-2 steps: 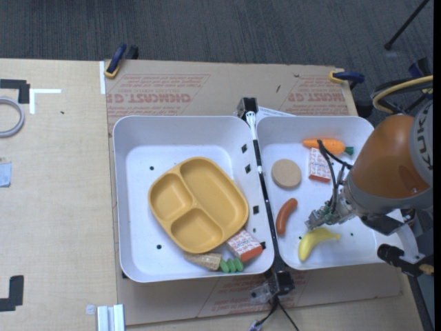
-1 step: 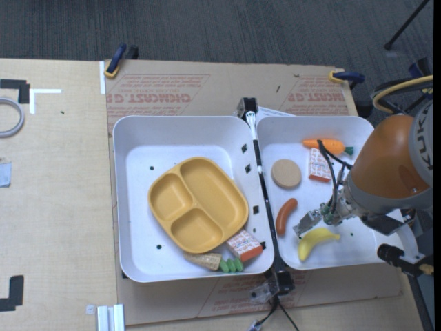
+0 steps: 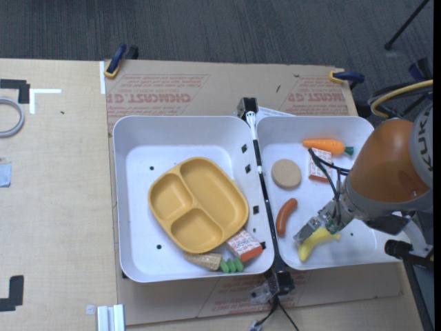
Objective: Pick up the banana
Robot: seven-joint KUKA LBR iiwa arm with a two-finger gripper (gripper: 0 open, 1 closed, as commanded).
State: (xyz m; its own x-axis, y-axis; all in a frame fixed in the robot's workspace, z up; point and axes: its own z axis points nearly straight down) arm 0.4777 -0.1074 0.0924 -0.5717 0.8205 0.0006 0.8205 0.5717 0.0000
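Over the right bin [image 3: 358,126] hangs the grey arm [image 3: 386,164] with its orange band. Across in the left bin [image 3: 127,185], a yellow three-part plate [image 3: 198,204] lies smooth and rounded. Near the right bin's front edge lies the banana [image 3: 313,243], short, yellow, plastic-looking, curved. The gripper [image 3: 318,224] sits right on its upper end; how wide it stands I cannot tell. Nearby lie a carrot [image 3: 324,145], a reddish sausage [image 3: 285,216] and a flat tan disc [image 3: 286,173].

One fixed overhead camera, slanted down on both bins [image 3: 127,205] from mid-distance.
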